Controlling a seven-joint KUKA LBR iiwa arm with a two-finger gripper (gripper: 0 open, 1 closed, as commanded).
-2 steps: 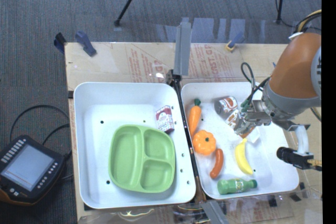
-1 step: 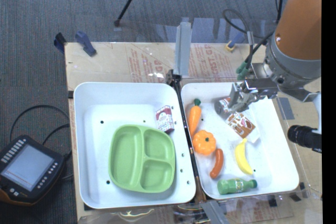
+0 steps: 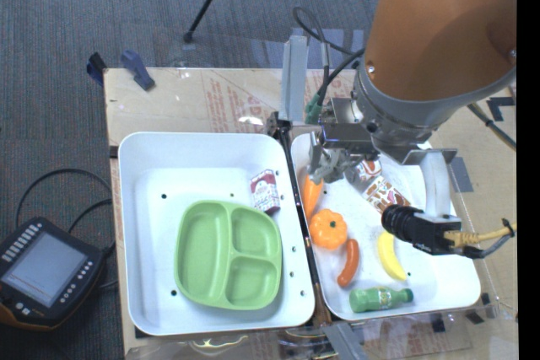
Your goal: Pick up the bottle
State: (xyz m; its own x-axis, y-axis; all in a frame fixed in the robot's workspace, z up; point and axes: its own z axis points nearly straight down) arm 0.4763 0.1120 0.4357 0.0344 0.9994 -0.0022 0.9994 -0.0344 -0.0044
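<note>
The bottle (image 3: 380,298) is green with a pale label and lies on its side near the front edge of the right bin (image 3: 460,282). My gripper (image 3: 327,168) hangs over the back left part of that bin, just above the top of a carrot (image 3: 311,196). It is well behind the bottle and apart from it. The big orange and grey arm covers the back of the bin.
In the right bin lie an orange pumpkin (image 3: 327,229), a red sausage (image 3: 348,262), a yellow banana (image 3: 390,256) and a brown-and-white packet (image 3: 379,190). The left bin (image 3: 143,173) holds a green divided plate (image 3: 228,255) and a small red carton (image 3: 266,190).
</note>
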